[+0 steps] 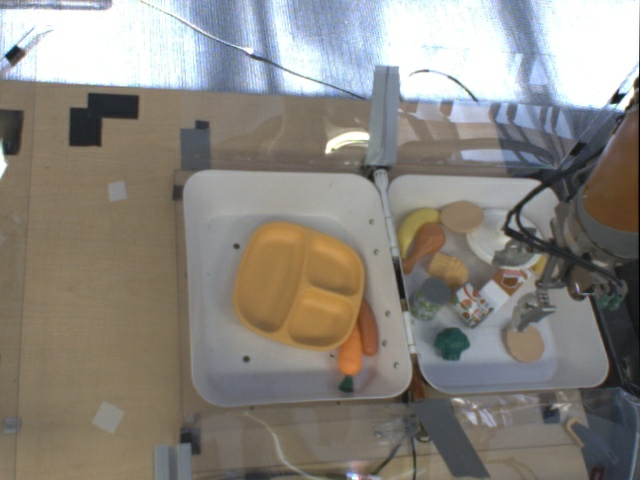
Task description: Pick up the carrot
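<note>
Looking down, we see the carrot in the left bin, lying against the yellow tray's lower right edge, beside a sausage. Gripper hangs over the right bin, above a round tan disc, well apart from the carrot. We cannot tell its state.

Arm cut off at right edge; claw fingers unclear.
</note>
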`<state>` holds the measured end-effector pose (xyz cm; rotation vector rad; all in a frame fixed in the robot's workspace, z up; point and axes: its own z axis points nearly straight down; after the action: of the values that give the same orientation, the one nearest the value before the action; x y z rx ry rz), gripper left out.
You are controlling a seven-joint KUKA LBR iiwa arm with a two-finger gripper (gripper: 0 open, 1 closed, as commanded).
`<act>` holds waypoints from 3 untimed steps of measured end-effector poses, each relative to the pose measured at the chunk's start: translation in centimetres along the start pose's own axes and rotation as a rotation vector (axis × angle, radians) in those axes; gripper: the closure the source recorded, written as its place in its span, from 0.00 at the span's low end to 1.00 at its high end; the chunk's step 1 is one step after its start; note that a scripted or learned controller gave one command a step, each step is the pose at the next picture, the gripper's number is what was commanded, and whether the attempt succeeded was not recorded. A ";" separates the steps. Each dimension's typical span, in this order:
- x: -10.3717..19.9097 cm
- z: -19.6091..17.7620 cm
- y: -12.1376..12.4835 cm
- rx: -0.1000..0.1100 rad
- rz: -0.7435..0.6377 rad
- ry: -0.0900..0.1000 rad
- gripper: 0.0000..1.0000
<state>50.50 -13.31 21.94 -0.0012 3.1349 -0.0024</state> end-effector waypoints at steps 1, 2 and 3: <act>1.2 5.6 1.9 -0.001 0.314 0.003 0.00; 0.9 4.3 1.9 -0.001 0.308 -0.007 1.00; -2.7 3.3 9.8 -0.004 0.634 0.000 1.00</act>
<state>53.22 -3.47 18.60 0.9757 2.9788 0.0065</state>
